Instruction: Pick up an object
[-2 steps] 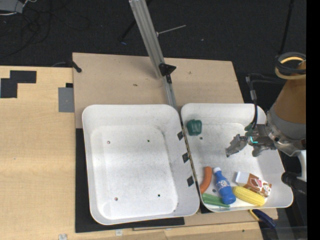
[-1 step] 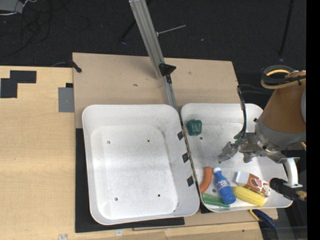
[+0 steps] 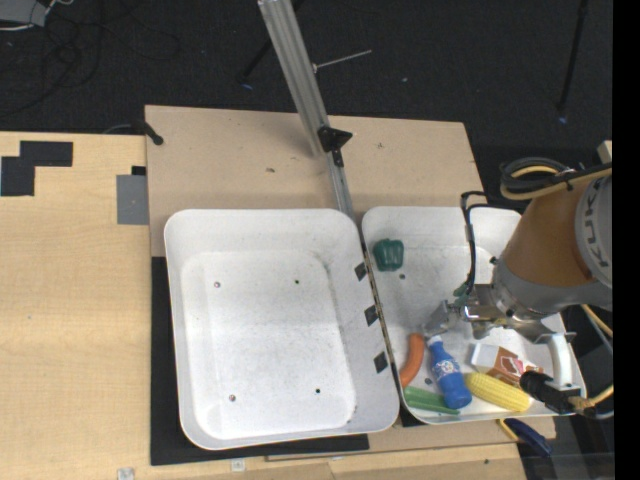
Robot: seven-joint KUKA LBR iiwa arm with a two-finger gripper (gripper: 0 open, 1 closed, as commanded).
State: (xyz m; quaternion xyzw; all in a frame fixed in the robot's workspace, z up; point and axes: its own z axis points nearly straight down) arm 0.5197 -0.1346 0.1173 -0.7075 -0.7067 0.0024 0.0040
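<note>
White plastic makes up both of the bins you are looking down on: two in all, set edge to edge on the bench. Your left bin (image 3: 265, 328) shows bare floor. Your right bin (image 3: 425, 233) carries the whole load, and you can count six things in it.

One green object (image 3: 388, 255) sits by itself toward the far end, close to the shared wall and well apart from the others. The remaining five crowd the near end: one orange carrot (image 3: 411, 358) lying along the dividing wall, one green vegetable (image 3: 429, 400) along the near rim, one blue bottle (image 3: 447, 373) with a white cap between them, one yellow corn cob (image 3: 499, 391) just beside the bottle, and one red-and-white packet (image 3: 509, 363) touching the corn.

Your one arm comes in from the right, its orange band (image 3: 545, 243) over the bin's right side. The gripper (image 3: 458, 313) hangs low above the floor, just beyond the bottle's cap. You cannot tell from this angle how it is set, and you see nothing in its grasp.
</note>
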